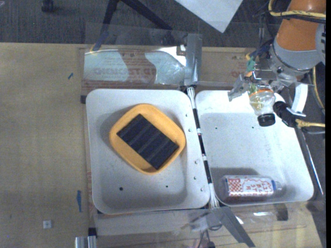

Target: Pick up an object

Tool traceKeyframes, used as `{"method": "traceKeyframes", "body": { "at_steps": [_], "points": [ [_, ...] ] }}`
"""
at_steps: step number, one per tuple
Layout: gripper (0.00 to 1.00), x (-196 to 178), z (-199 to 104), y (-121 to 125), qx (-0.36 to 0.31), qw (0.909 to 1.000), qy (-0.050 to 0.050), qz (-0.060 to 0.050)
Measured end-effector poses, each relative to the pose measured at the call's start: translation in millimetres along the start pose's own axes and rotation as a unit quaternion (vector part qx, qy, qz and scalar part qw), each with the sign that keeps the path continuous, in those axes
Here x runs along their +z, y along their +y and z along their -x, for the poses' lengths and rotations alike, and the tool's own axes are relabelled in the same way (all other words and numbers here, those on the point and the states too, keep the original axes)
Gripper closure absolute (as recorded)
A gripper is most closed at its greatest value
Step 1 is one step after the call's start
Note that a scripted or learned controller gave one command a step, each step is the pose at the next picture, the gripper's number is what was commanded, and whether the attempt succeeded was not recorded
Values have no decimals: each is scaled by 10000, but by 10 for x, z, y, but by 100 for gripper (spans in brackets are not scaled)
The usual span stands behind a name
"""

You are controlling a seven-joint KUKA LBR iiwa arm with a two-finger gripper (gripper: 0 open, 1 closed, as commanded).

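My gripper (pixel 258 89) hangs over the far right part of the right bin (pixel 289 154). A small clear bottle (pixel 260 102) with yellowish contents and a black cap sits between its fingers, cap pointing down toward the bin floor, and the gripper is shut on it. A tube with a red and white checked label (pixel 251 186) lies on its side near the right bin's front edge. In the left bin (pixel 103 180), a yellow pad with a black ribbed top (pixel 148 138) rests near the middle.
A clear plastic sheet over a printed cardboard piece (pixel 135 66) lies behind the left bin. A metal divider (pixel 199 133) runs between the two bins. Bare bin floor lies between the gripper and the tube.
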State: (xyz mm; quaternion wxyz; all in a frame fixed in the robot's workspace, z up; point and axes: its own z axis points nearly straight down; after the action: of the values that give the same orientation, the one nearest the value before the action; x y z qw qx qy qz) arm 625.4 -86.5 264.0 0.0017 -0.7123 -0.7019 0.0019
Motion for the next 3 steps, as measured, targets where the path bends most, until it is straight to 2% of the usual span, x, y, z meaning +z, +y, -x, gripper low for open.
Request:
{"method": "traceKeyframes", "body": {
  "at_steps": [1,2,3],
  "points": [
    [100,330,-76,317,-808,9967,-9,32],
    [100,227,-80,326,-816,9966,-21,50],
    [100,121,298,425,-1127,9936,-17,48]
  ]
}}
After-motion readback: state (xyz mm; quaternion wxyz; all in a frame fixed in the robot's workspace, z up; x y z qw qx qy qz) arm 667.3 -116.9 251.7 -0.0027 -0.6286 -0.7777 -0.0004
